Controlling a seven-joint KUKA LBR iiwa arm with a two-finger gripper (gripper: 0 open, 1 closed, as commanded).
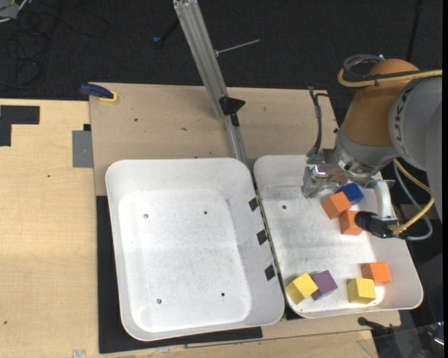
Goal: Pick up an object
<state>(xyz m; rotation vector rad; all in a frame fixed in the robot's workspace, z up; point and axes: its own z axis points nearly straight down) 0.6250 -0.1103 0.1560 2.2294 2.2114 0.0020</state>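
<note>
Over the right bin (284,230), near its far edge, the gripper (319,176) hangs low beside a tight cluster of 3 blocks — an orange block (334,204), a blue block (352,194) and a second orange block (350,223). Whether it is open or closed I cannot tell, and nothing shows as held. 4 more blocks lie along the near edge: a yellow block (302,286) touching a purple block (325,283), then another yellow block (361,290) beside a small orange block (377,273). The left bin (134,177) sits alongside. The risk, as I judge it — blocks packed this close may jam or get shoved aside, and the bin's wall nearby leaves little room to descend.
</note>
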